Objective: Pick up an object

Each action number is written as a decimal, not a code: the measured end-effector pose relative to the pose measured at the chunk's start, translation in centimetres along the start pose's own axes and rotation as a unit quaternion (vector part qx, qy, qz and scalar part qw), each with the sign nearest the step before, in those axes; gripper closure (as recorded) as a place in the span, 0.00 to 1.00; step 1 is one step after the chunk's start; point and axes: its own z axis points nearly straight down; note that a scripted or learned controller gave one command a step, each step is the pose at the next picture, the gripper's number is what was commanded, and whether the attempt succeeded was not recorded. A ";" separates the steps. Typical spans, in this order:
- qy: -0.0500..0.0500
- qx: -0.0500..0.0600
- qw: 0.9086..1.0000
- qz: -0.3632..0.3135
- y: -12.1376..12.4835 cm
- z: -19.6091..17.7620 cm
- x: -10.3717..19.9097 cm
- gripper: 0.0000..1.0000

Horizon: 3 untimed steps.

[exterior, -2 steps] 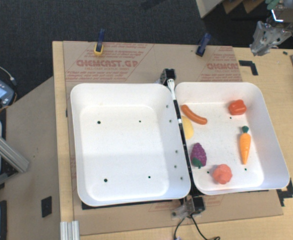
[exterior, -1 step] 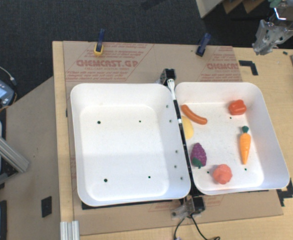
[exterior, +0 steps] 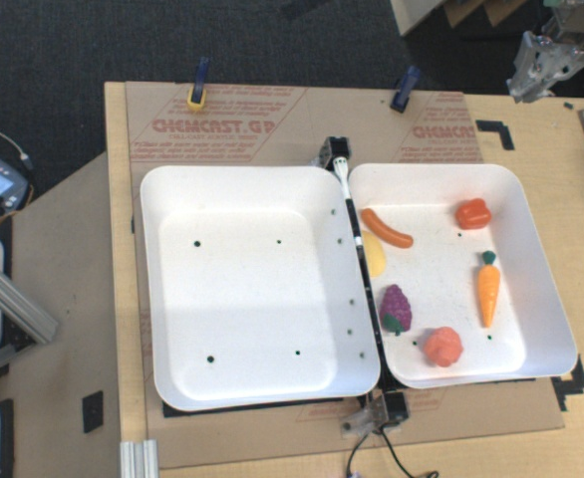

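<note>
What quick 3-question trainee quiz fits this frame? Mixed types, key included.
1. True or false: the carrot lies in the left bin.
2. Which item lies nearest the divider between the bins? A) red pepper B) yellow item C) carrot
3. How many items lie in the right bin?

Key: 1. False, it lies in the right bin. 2. B. 3. Six: sausage, pepper, yellow item, carrot, grapes, pink item. The gripper is at top right, off the bins.
</note>
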 end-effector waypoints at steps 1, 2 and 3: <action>-0.001 -0.003 1.000 0.000 0.1 -1.1 0.0 1.00; -0.002 -0.005 1.000 0.000 0.2 -2.2 0.0 1.00; -0.003 -0.007 1.000 -0.001 0.2 -3.2 0.0 1.00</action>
